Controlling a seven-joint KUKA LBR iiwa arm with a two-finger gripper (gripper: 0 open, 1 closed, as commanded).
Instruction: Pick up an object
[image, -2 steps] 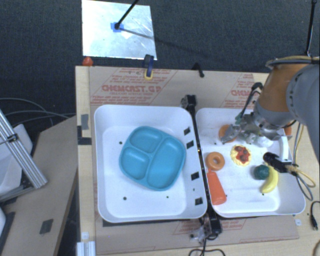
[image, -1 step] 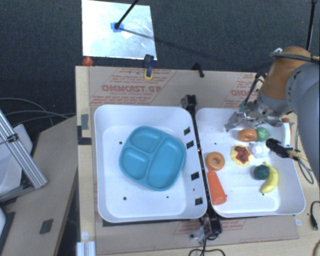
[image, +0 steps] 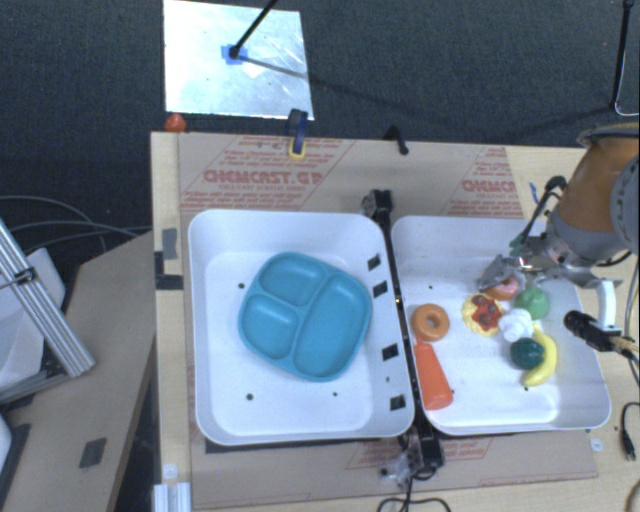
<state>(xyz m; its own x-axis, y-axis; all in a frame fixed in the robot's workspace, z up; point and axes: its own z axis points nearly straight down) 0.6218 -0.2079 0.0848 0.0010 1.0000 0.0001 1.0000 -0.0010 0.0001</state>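
Carrot (image: 433, 376) lies nearest, at the right bin's (image: 470, 416) seven o'clock. Gripper (image: 500, 272), seemingly part-open and empty, hangs over the crowded toy pile (image: 512, 320) at three o'clock; it may pinch two or slip.

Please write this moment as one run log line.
arm: over right bin | gripper: above toy pile, near pink toy | grasp: none seen | left bin: blue plate

Dark carpet floor (image: 80, 90); shiny metal sheet (image: 238, 60); cardboard-topped bench (image: 300, 170).
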